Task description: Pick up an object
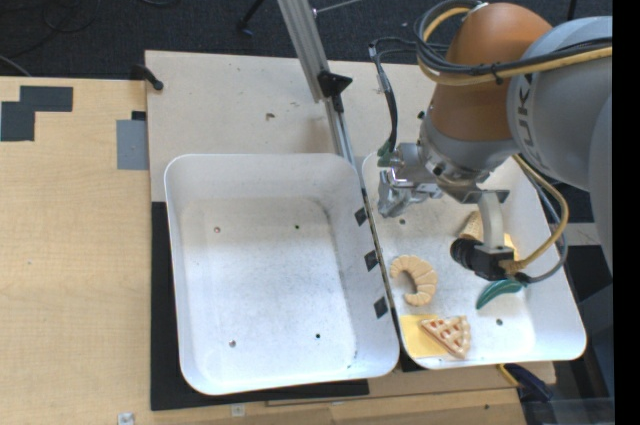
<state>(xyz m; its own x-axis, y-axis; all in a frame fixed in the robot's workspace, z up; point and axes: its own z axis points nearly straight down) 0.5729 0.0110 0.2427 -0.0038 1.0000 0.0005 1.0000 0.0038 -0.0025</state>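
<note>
I've got the gripper (pixel 398 196) hovering at the right bin's (pixel 560 333) 11 o'clock corner; can't tell its grip state. Croissant (pixel 415 278) sits at 5 o'clock of it, pizza (pixel 447 333) beyond, both free for picking

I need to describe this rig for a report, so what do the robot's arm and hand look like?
The arm is bulky and rounded, light grey with a glossy orange band above the wrist and dark lettering on the grey shell. Black and yellowish cables loop over the orange part and hang beside the wrist. The hand is small, bare silvery metal, below a grey wrist ring.
</note>
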